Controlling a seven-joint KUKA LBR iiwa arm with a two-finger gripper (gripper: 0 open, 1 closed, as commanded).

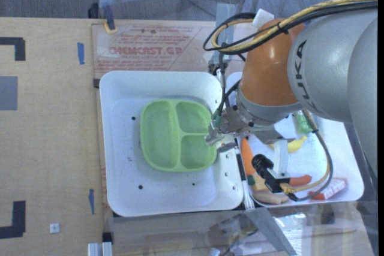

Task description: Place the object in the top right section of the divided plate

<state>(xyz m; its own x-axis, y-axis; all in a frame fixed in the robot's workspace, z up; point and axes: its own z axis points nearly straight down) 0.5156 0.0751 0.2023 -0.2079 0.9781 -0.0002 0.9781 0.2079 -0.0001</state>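
Partly arm-hidden right bin (351,186) clutter

Right bin (354,186) largely behind arm (312,63)

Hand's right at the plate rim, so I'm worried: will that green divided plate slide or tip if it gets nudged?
The green divided plate looks like thin, light plastic lying flat on the left bin's smooth floor, so a nudge from the hand would probably slide it. Being low and wide, it seems unlikely to tip.

The grey arm (336,57) fills the frame's upper right; its orange band sits mid-right; the gripper (217,132) hangs near centre.
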